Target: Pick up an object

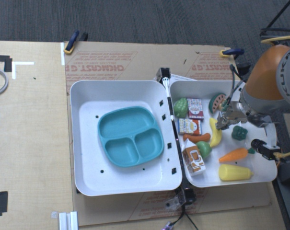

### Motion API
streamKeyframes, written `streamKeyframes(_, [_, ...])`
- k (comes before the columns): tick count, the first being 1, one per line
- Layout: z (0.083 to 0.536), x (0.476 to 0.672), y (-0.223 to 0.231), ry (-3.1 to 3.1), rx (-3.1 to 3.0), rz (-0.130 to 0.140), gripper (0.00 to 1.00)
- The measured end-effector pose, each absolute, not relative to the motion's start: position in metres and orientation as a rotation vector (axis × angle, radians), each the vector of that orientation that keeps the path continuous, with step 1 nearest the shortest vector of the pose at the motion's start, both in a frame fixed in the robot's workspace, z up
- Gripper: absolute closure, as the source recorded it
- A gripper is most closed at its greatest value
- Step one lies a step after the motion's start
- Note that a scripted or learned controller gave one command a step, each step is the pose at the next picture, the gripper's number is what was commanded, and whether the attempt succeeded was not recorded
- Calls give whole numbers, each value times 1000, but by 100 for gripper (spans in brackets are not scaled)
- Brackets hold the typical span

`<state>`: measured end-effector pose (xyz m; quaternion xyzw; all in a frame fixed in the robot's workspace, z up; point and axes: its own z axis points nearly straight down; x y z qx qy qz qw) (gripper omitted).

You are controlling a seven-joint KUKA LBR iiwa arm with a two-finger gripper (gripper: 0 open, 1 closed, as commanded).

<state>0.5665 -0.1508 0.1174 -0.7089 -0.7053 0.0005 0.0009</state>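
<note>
Camera view, left to right. Left bin (77, 143): holds a teal divided plate (130, 135), three compartments, lying flat near the bin's middle, turned a little askew. Right bin (260, 178): crowded with toy food. Along its left wall, from far edge to near edge: a green vegetable (181, 107), a small red-and-white carton (195, 108) just beside it, a second little box (189, 126) below those, an orange sausage-like piece (197, 138), a green-and-white piece (203, 149), then a brown-and-white milk carton (193, 160) tilted against the near left corner. Toward the bin's middle: a watermelon slice (216, 103) by the far wall, a yellow banana (215, 133) standing roughly along the bin's length. Toward the near edge: an orange carrot (234, 155) with green top pointing right, a yellow corn-like piece (235, 173) lying along the near wall. Dark green toy (238, 133) right of the banana. Gripper (225, 120) low over the bin between banana and dark green toy, close to both; cannot tell how the jaws stand, nor whether anything sits between them. Orange band of the arm (269, 78) above the bin's far right corner.
</note>
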Motion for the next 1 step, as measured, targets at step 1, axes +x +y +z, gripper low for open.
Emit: streamKeyframes(1, [262,570,-107,-2225,-2219,1,100])
